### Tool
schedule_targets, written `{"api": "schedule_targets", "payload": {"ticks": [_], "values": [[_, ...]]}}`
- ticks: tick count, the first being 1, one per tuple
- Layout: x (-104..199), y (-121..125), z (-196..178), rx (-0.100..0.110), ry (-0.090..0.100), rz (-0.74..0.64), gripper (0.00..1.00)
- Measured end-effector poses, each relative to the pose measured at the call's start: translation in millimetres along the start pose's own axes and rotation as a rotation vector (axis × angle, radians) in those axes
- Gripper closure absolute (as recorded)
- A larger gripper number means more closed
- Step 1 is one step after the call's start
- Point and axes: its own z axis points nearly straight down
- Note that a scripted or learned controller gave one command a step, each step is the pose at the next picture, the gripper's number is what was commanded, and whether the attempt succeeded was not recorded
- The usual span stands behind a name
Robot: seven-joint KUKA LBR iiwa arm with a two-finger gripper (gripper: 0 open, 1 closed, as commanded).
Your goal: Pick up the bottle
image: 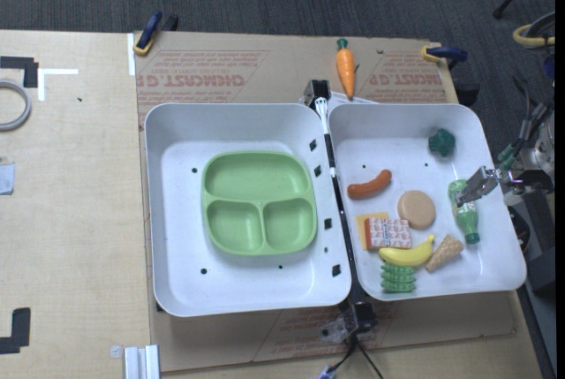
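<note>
The bottle [464,211] is small, green and see-through. It lies near the right wall of the right bin [494,276], with its cap end pointing toward the bin's front. My gripper [481,184] comes in from the right edge and sits just over the bottle's upper end, touching or nearly touching it. The bottle still rests on the bin floor. Most of the arm is out of sight past the right edge.
Also in the right bin are a broccoli piece [441,141], sausage [369,184], round bun [417,209], wafer pack [387,231], banana [406,253] and cone [446,251], the cone close to the bottle. The left bin [168,192] holds a green divided plate [260,202]. A carrot [344,68] lies behind the bins.
</note>
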Motion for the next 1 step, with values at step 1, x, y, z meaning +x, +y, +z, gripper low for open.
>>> {"api": "schedule_targets", "payload": {"ticks": [1], "values": [[-0.2,0.5,-9.2,0.000,-0.001,0.000,1.00]]}}
